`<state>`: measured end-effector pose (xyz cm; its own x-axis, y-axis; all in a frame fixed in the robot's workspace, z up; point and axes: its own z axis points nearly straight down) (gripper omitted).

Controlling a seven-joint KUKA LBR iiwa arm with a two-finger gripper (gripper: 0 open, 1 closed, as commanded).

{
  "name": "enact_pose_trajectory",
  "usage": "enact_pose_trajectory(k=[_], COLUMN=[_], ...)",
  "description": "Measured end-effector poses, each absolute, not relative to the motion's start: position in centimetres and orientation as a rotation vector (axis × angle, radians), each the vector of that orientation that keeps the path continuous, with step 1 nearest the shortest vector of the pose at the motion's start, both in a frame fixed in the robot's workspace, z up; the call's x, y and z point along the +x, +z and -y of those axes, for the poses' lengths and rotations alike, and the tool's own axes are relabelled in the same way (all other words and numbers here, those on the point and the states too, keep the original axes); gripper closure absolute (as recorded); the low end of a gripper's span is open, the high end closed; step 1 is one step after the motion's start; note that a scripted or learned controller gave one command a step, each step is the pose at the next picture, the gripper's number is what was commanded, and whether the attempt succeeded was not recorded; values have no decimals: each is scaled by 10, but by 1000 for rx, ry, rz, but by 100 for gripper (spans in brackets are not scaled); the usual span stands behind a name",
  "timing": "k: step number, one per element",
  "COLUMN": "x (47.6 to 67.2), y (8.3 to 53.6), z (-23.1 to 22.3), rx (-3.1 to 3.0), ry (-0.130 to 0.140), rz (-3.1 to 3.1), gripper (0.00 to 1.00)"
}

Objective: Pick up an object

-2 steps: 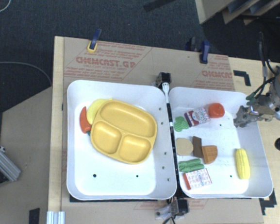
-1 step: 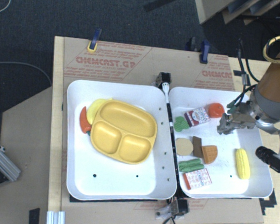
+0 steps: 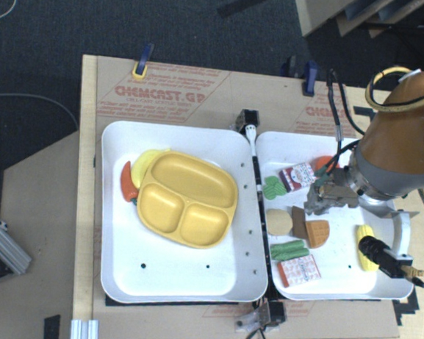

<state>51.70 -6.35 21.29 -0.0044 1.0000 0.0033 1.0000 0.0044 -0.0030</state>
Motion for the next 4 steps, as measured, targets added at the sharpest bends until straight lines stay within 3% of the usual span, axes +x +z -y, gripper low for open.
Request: enact_pose_trajectory(k=[2,4], x=[480,485], y=[215,233], z=[-32,-30], rx=[-2212,-2223], ry=[0,-1], rz=[2223,2221], gripper=[100,100])
